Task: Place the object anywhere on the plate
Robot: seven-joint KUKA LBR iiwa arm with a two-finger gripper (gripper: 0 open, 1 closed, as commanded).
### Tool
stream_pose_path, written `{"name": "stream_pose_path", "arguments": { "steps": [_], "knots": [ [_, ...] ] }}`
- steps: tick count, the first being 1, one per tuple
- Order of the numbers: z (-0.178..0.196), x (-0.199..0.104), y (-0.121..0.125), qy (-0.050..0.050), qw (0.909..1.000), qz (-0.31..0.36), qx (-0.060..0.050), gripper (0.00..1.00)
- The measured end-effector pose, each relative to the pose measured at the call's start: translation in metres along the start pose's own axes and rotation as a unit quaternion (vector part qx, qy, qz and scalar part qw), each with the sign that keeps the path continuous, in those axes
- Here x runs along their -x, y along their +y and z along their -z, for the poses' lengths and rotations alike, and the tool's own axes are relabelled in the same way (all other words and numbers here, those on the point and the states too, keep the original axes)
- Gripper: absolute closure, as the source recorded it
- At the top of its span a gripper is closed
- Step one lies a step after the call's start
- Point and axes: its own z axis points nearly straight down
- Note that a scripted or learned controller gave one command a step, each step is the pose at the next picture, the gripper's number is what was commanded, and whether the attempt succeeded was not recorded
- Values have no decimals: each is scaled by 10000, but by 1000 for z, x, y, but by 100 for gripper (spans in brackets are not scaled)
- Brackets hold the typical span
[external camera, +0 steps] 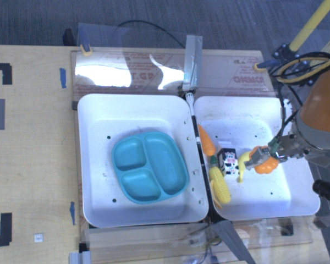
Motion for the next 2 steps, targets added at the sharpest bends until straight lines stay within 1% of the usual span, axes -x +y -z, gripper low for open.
{"name": "stream_pose_path", "arguments": {
  "steps": [1,2],
  "knots": [
    [-33,-104,13,20,9940,1093,-25,100],
    [9,-166,24,3,9821,1882,17,100]
  ]
}}
